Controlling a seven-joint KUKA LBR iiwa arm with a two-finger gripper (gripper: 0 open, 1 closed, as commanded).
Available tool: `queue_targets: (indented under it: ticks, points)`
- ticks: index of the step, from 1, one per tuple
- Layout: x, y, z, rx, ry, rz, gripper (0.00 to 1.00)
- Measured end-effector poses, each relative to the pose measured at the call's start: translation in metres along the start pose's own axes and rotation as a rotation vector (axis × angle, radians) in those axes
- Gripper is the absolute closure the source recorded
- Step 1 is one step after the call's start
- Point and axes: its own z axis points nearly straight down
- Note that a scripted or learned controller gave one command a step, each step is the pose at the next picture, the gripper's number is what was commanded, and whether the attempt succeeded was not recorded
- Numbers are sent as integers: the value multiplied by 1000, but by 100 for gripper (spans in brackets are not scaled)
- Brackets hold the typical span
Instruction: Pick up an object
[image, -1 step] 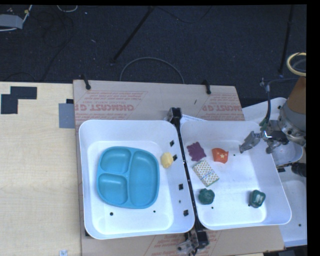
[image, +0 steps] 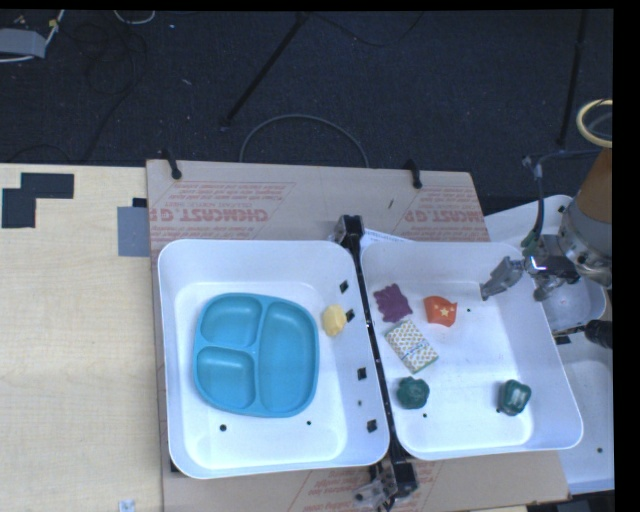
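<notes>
While the arm (image: 590, 215) reaches in from the right, we see its gripper (image: 512, 272) hanging over the upper right part of the right bin (image: 545, 425), with nothing between its fingers — whether they are spread or closed we cannot tell. We count five small things on that bin's floor: a purple piece (image: 392, 301) and an orange-red piece (image: 440, 311) near the top, apart from each other; a patterned box (image: 412, 346) just below them, lying tilted; a dark green round thing (image: 412, 393) below the box; and a green thing (image: 514, 397) well apart, toward the lower right corner. We see the orange-red piece nearest the gripper, to its lower left. Over in the left bin (image: 185, 445) lies a blue divided plate (image: 257, 353) — a small yellow thing (image: 333, 320) sits just beside its upper right edge.
</notes>
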Motion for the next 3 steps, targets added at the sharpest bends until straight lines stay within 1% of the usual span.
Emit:
queue_targets:
  ticks: [1,2,3]
  points:
    - [7,-7,47,6,2,-1,0]
    - [9,-9,91,6,2,0,0]
    - [10,-9,123,4,2,1,0]
